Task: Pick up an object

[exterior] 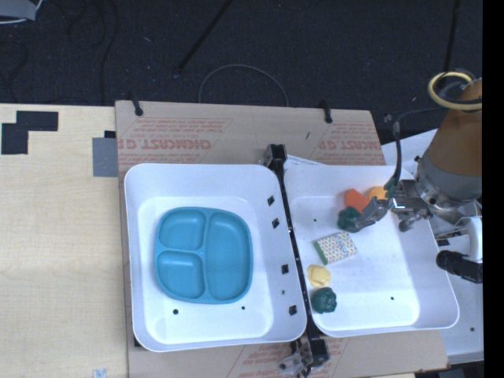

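The patterned green-and-white block [336,247], just below-left of the jaws [379,209], looks stiff and light; grip its long flat sides. The dark-green lump [347,219] touches the fingertips. Whether the jaws are open, I cannot tell.

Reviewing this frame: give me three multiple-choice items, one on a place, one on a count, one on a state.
1. Where does the blue plate lie?
A. left bin
B. right bin
C. on the cardboard

2. How many compartments does the plate have?
A. two
B. three
C. five

3. How does the patterned card in the right bin rest?
A. propped against the bin wall
B. lying on the bin floor
C. lying in the plate

Answers: 1 A, it sits in the left bin. 2 B, two ridges split it into three. 3 B, it lies on the floor above the yellow piece.
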Robot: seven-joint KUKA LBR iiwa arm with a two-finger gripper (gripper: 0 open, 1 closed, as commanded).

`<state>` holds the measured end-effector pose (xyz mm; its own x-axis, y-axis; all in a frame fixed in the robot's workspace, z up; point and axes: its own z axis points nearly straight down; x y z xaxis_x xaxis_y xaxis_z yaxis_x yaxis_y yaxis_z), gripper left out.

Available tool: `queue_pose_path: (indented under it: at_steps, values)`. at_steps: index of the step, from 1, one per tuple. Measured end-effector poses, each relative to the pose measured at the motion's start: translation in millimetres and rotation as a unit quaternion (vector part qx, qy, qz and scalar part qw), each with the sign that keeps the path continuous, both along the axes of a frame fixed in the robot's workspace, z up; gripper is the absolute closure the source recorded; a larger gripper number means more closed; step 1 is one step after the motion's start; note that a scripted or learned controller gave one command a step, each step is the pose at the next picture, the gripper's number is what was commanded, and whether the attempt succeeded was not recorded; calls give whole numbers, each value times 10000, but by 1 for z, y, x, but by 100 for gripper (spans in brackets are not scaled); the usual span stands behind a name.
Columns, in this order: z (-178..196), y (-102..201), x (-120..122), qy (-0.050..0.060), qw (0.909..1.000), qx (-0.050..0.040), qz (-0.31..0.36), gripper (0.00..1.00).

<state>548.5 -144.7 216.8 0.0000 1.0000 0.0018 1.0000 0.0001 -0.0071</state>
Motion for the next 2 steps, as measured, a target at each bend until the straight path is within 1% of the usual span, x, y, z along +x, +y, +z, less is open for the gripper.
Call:
queue_pose_path:
  at_steps: [1, 2]
  values:
    - [-61, -5, -7, 10, 10000, 3, -3, 0]
    - [-121, -2, -9, -27, 10000, 3, -12, 0]
